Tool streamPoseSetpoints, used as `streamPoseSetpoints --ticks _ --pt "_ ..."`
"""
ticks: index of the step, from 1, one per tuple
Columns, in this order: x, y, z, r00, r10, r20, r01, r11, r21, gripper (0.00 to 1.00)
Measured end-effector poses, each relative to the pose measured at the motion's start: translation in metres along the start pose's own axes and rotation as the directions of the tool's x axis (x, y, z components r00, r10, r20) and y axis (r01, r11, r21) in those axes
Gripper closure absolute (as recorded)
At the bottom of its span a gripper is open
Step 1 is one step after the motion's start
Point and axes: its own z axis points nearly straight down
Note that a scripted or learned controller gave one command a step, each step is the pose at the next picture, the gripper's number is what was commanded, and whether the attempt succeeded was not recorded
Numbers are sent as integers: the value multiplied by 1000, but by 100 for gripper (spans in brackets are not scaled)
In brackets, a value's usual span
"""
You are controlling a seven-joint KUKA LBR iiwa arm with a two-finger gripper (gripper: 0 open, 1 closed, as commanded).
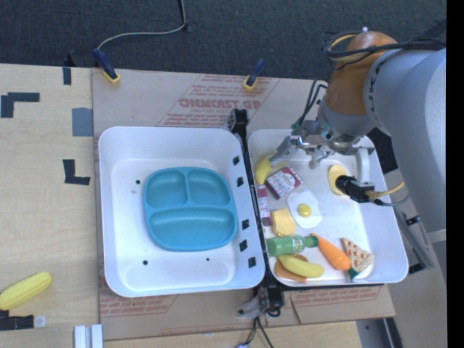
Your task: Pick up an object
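Along the near edge of the right bin (395, 270) is where most of my options are piled up: a banana (301, 267), a green bottle (290, 244), a carrot (334, 252) and a pizza slice (357, 254) all crowd into the near corners, some touching, which I'd guess makes a clean grab awkward. Bit further in, the fried egg (305, 210) lies flat mid-bin with a yellow block (283, 223) and a dark red packet (283, 183) just beside it toward the divider. Left bin (109, 216) just has the blue divided plate (191, 207) sitting dead centre, well apart from the toys. A stray corn cob (25, 289) sits on the bench at the near left corner, out of play. At the far end of the right bin my gripper (304, 153) hangs over the toys with its fingers spread apart and nothing between them, so nothing's picked yet. It's near a yellow piece (262, 171) by the divider, probably the likeliest target since it's less boxed in.
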Motion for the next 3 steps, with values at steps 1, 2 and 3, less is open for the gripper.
streamPoseSetpoints --ticks 1,2,3 --pt "5 27 53 1000 -1 2 1 1000 -5 0" --pt "5 27 43 1000 -2 3 2 1000 -3 100" --pt "67 9 -47 1000 -1 0 1 1000 -4 100"
